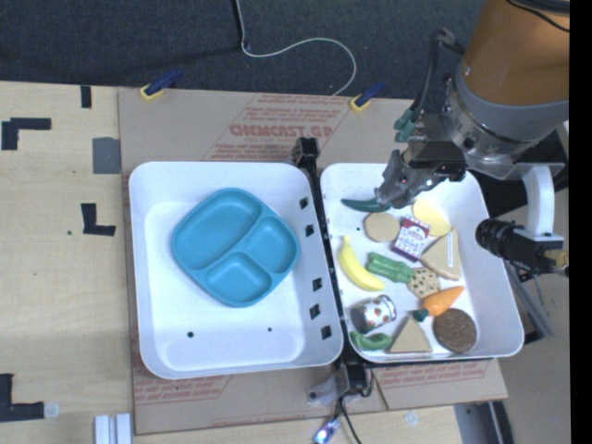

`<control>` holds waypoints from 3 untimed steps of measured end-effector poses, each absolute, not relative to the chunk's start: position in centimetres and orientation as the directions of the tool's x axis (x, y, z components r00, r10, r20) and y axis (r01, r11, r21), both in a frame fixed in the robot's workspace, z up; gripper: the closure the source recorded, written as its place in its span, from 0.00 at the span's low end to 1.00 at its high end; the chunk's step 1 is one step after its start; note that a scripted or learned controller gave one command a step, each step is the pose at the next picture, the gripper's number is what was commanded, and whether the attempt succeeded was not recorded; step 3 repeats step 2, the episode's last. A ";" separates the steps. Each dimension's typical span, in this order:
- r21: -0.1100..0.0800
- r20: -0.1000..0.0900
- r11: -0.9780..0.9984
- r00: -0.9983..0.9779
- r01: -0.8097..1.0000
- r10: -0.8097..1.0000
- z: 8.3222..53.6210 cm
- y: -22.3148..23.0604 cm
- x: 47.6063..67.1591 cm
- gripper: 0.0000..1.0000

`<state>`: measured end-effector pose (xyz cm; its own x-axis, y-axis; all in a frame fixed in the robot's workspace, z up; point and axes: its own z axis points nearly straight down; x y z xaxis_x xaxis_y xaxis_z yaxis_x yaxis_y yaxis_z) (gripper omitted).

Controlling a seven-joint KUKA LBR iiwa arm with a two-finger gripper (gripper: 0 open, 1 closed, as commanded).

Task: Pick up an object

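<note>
My gripper (395, 191) hangs over the back left part of the right bin (498, 289), its tip right at a dark green curved piece (363, 204). Whether it holds that piece I cannot make out. Toy food crowds the bin below it: a tan round piece (379, 227), a purple packet (411, 239), a yellow piece (431, 215), a banana (355, 265), a green pickle (390, 268), a carrot (444, 299), a brown patty (455, 329) and a small can (375, 314).
The left bin (157, 322) carries a blue divided plate (236, 246). A black hinge strip (319, 248) runs between the bins. A black camera mount (518, 240) juts in at the right. A white cable (305, 49) lies behind on the dark floor.
</note>
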<state>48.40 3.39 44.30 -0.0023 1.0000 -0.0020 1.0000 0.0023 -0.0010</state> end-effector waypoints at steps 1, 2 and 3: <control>-0.003 -0.003 0.002 -0.002 1.000 1.000 45.3 3.4 48.4 1.00; -0.004 -0.001 0.001 -0.001 1.000 1.000 42.6 4.9 48.4 1.00; -0.004 -0.001 0.001 -0.001 1.000 1.000 42.6 4.9 48.4 1.00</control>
